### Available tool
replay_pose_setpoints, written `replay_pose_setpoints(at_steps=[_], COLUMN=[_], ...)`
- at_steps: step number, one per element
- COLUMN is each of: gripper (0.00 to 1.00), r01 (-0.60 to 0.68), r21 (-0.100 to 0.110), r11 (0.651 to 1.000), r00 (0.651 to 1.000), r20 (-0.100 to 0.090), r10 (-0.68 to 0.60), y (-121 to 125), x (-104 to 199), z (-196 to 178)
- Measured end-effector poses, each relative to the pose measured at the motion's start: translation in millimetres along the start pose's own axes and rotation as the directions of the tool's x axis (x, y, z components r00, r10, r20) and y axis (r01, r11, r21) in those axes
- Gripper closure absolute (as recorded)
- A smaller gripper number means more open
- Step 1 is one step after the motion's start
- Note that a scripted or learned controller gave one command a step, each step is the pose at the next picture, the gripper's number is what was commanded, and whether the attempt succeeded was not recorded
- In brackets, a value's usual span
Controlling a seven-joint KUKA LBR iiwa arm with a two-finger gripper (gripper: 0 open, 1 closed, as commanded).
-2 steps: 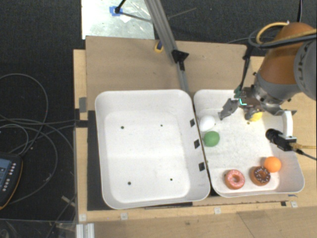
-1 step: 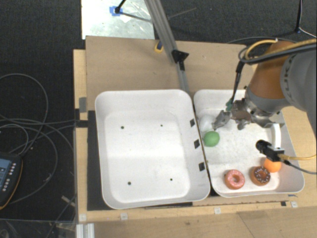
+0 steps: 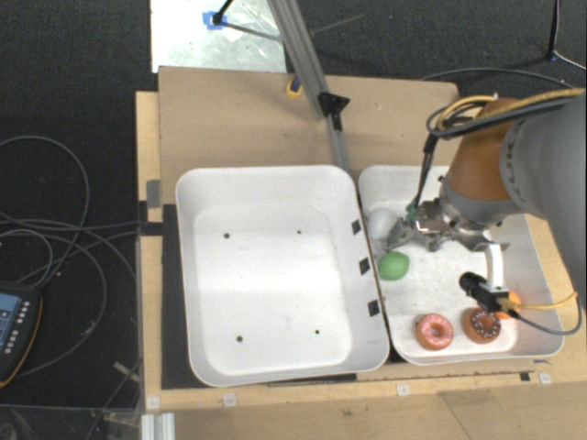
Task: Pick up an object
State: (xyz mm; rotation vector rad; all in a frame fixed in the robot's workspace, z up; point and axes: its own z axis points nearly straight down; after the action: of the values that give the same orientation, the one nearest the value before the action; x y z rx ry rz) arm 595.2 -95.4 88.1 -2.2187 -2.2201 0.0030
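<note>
In the right bin (image 3: pixel 532 246) a green ball (image 3: pixel 394 266) lies near the left wall. A pale grey rounded object (image 3: pixel 378 221) sits just above it. Two doughnuts rest near the front edge, one with orange-red icing (image 3: pixel 434 331) and one with brown icing (image 3: pixel 481 324). My gripper (image 3: pixel 402 235) reaches down from the right and hangs low over the bin, between the grey object and the green ball, right beside both. Nothing shows as held by it.
The left bin (image 3: pixel 197 191) stands next to the right one, with a shared wall bearing black clips (image 3: pixel 364 266). A slanted metal pole (image 3: pixel 307 53) crosses the back of the bench. Cables (image 3: pixel 532 310) trail from the wrist over the right bin.
</note>
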Motion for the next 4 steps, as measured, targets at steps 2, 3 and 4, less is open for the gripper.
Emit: replay_pose_setpoints(at_steps=[2, 3, 4], gripper=[1.00, 1.00, 1.00], r01=[0.002, 0.005, 0.005], r21=[-0.011, -0.011, -0.011], r11=[1.000, 1.000, 1.000], r00=[1.000, 1.000, 1.000], r20=[0.002, 0.002, 0.002], r10=[-0.002, -0.005, -0.004], y=[4.8, 14.1, 15.5], x=[-3.7, -4.0, -4.3], z=[-78.1, -125.4, -170.0])
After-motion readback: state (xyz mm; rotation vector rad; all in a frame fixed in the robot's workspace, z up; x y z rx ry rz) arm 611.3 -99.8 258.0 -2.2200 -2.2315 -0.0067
